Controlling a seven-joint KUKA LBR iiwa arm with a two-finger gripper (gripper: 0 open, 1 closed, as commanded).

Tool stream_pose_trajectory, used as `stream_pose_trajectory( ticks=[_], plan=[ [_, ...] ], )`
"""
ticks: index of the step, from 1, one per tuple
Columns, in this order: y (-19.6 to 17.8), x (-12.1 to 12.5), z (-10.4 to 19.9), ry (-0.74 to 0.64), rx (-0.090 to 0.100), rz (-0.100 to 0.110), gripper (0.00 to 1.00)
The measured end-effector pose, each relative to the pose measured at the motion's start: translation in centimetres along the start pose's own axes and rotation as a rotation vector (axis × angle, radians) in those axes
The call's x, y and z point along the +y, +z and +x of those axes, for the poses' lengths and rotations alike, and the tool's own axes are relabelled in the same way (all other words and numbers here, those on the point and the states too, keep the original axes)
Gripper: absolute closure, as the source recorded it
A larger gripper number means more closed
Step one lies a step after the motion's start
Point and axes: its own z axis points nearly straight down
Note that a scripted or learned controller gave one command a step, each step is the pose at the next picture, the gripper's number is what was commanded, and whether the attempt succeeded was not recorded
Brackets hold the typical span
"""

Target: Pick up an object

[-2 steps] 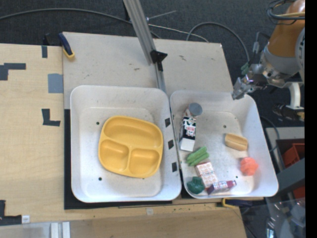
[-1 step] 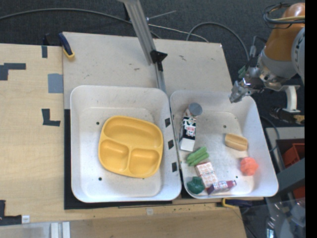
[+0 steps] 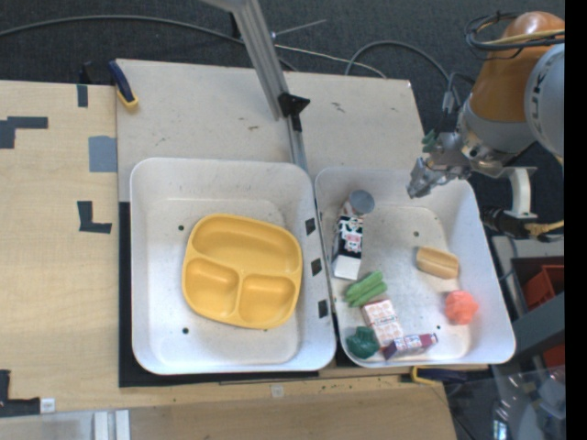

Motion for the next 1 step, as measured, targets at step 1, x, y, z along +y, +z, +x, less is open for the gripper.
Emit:
stream_pose_trajectory(
  ticks=[1],
  plan=[
    [0.31,-1.98,4.19,-0.001,0.001,0.001,1.00]
  ],
)
